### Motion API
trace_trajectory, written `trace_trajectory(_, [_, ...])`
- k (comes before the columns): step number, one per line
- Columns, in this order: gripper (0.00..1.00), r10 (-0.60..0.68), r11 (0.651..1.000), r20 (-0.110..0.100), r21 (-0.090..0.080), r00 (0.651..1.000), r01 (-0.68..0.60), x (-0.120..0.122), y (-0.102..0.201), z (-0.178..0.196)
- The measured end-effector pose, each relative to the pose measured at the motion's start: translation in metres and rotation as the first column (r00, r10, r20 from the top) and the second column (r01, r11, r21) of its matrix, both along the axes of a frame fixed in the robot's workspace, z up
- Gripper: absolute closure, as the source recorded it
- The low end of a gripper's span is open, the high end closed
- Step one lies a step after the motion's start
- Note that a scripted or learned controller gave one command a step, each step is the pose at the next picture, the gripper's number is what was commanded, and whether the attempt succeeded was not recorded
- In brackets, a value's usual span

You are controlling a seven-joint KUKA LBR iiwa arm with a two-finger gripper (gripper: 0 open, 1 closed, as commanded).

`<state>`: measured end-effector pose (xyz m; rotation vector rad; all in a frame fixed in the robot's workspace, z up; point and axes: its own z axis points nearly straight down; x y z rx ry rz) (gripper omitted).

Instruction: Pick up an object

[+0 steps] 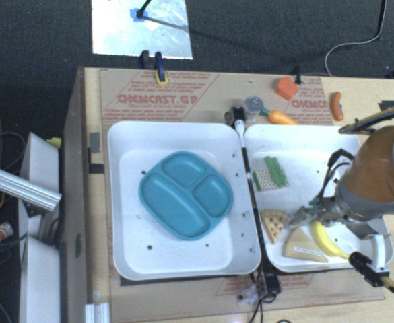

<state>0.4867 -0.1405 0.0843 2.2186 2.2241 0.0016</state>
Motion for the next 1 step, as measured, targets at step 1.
trace_trajectory(1, [1.00,0.000,1.000,0.003,0.001,1.000,0.000,0.0013,0.0000,0.0109])
